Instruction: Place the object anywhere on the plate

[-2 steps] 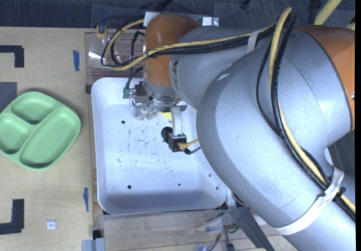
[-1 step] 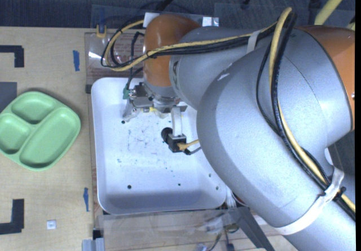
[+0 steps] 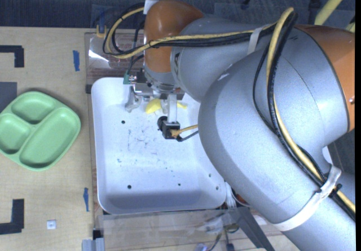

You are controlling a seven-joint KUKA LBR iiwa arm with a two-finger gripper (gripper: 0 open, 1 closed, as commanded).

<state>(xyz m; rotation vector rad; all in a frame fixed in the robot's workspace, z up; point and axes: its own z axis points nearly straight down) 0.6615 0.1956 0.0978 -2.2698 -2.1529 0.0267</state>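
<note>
A small yellow object (image 3: 153, 108) lies in the upper part of the white bin (image 3: 146, 188). My gripper (image 3: 150, 110) hangs directly over it, pointing down. Its two fingers (image 3: 131, 101) stand apart, one on the left of the yellow object and one across its right part, so the gripper looks open. Part of the object is hidden behind the right finger and shows again as a yellow bit (image 3: 181, 105) beyond it. The green plate (image 3: 37, 130), with three compartments, rests on the wooden bench far to the left of the bin.
The grey arm with its orange wrist band (image 3: 166, 24) and yellow cables covers the right half of the view and the right bin. The white bin's floor has scuff marks and small dark holes. Black tape marks (image 3: 17, 55) lie on the bench around the plate.
</note>
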